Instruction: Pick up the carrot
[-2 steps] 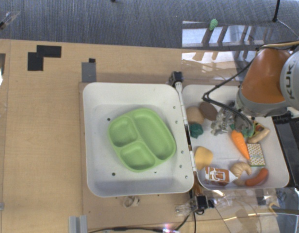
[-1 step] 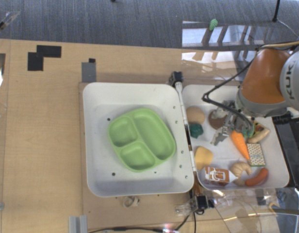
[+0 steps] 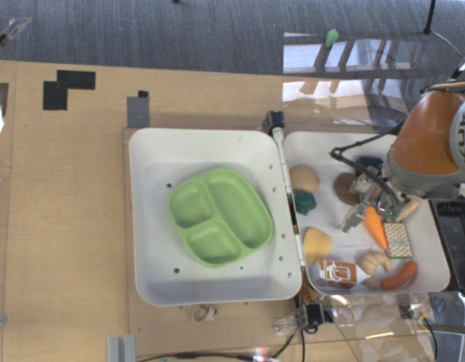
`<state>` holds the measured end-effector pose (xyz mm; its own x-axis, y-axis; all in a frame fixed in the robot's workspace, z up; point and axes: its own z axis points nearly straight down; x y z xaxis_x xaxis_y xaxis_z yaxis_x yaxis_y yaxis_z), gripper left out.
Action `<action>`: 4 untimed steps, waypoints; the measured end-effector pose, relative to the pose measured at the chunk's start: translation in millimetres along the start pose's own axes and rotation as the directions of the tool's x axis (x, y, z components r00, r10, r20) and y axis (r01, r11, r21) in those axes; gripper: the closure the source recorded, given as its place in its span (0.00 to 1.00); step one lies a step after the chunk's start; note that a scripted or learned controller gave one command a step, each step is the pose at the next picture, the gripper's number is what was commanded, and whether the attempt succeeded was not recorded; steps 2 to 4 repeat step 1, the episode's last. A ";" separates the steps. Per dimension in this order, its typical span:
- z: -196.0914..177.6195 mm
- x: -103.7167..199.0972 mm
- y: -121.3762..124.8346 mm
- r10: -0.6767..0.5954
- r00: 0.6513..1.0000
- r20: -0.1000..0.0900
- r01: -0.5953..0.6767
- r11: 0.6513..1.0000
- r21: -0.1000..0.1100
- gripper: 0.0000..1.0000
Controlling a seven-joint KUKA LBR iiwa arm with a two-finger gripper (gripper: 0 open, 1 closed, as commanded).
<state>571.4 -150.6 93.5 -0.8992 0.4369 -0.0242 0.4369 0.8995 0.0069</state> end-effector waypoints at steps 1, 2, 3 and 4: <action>-15.3 -5.9 3.4 -0.008 1.000 0.021 0.008 1.000 -0.004 1.00; -15.3 -5.9 3.4 -0.008 1.000 0.021 0.008 1.000 -0.004 1.00; -15.3 -5.9 3.4 -0.008 1.000 0.021 0.008 1.000 -0.004 1.00; -15.3 -5.9 3.4 -0.008 1.000 0.021 0.008 1.000 -0.004 1.00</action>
